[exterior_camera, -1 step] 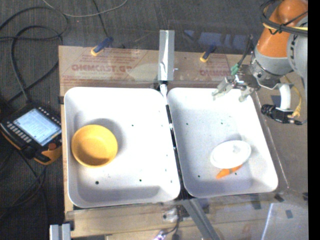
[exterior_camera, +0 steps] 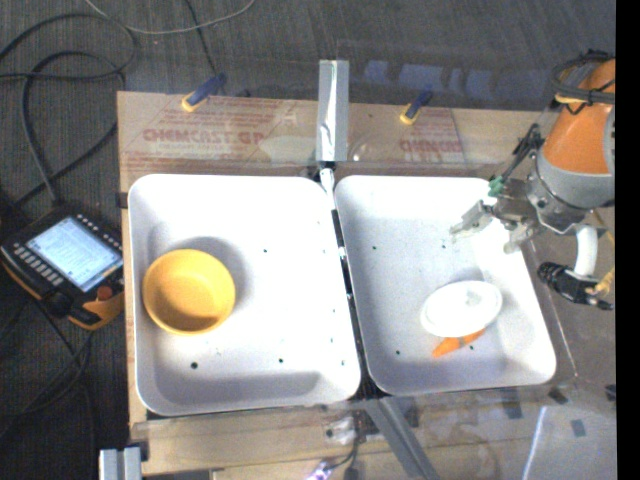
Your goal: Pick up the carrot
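Near front edge of right bin (exterior_camera: 520, 368): carrot (exterior_camera: 452, 345) lies mostly tucked under a white lid/disc (exterior_camera: 461, 307), just an orange sliver poking out the disc's front side. Disc sits on top of it, touching, so there's v. little carrot exposed to grab.

Mid right bin, toward its right wall: gripper (exterior_camera: 490, 226) hangs above the floor, well apart from carrot, on the far side of the disc. Fingers look spread, nothing between them, so it's empty. Arm (exterior_camera: 578, 148) w/ orange band comes in over the bin's right rim.

Left bin (exterior_camera: 230, 393): yellow bowl (exterior_camera: 188, 289) by its left wall, irrelevant to task.

Far edge of bench: two clamps (exterior_camera: 201, 92) on cardboard, metal post (exterior_camera: 332, 113) btwn bins.

Risks, imo:
- straight-down grasp prob hits disc first, fingers close on disc or slide off it
- pushing disc could drag carrot further under or into the bin's front wall
- exposed tip is thin + low, fingers may close over it and come up empty
- carrot sits near front wall, approach angle is tight
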You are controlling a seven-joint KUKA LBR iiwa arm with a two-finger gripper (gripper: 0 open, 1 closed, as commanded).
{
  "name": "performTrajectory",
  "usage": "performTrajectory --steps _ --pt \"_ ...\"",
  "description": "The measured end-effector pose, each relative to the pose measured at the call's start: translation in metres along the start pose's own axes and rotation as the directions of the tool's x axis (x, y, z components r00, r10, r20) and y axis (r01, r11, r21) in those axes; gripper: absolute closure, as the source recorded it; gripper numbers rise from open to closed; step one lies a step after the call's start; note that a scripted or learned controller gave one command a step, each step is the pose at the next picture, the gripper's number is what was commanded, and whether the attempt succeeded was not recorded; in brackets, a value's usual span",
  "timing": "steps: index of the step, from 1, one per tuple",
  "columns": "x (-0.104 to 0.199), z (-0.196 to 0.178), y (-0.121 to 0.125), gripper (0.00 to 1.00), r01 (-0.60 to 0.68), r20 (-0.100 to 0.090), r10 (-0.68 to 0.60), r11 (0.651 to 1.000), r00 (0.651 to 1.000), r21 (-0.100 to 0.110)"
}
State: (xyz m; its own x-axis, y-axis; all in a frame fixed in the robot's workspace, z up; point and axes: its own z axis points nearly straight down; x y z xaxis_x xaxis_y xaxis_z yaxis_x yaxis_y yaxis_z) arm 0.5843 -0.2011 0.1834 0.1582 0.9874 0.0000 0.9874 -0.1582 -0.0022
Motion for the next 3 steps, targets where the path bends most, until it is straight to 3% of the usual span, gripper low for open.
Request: performTrajectory --steps 1,2,3 --pt "0.036 -0.019 -0.105 0.00 -0.126 -0.001 0.126 0.992 0.992 0.002" --pt "0.041 0.000 -0.107 0.00 0.064 0.004 -0.064 0.998 0.998 -0.011" --pt "0.034 0.064 -0.093 0.00 0.076 0.011 -0.076 0.996 0.997 -0.049"
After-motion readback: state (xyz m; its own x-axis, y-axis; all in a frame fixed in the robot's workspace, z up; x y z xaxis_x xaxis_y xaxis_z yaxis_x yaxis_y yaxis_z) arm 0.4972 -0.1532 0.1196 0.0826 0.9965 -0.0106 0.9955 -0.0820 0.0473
